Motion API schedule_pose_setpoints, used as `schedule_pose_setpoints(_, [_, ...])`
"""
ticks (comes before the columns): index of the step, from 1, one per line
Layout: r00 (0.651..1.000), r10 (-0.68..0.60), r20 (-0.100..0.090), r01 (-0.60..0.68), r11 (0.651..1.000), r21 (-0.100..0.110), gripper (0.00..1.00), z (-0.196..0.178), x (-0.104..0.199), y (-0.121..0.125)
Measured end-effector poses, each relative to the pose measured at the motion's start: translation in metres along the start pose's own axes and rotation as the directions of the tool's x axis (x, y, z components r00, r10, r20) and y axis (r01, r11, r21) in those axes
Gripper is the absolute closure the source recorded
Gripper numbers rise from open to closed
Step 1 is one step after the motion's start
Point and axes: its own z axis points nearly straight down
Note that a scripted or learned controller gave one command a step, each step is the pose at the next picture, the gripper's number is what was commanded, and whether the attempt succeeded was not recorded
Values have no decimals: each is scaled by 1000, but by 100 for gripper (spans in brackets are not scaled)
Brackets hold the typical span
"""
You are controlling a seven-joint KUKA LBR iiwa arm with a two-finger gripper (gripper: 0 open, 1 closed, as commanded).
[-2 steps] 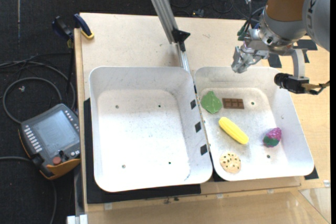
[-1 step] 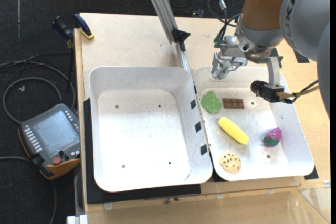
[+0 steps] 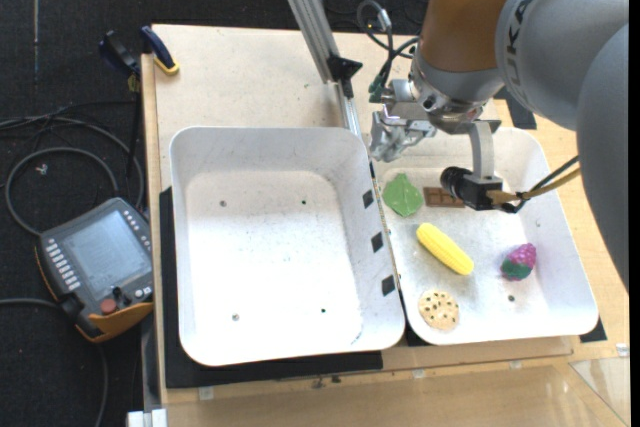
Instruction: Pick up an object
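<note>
- Camera view: gripper [image 3: 392, 143], finger state unclear, hovers above the right bin's [image 3: 560, 300] far-left corner.
- Green leaf-shaped toy [image 3: 403, 195] lies just below it, by the bin's left wall.
- Handling, judged: light, probably soft, flat; pinch across its narrow width.
- Yellow corn [image 3: 444, 248] lies mid-bin.

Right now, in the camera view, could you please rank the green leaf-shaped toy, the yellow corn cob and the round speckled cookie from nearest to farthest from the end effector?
1. Green leaf-shaped toy, just below the end effector.
2. Yellow corn cob, mid-bin.
3. Round speckled cookie, front edge.
</note>
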Motion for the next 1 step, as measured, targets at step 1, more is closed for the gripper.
schedule_pose_setpoints(1, [1000, 0, 0, 0, 1000, -3, 100, 4, 49, 7])
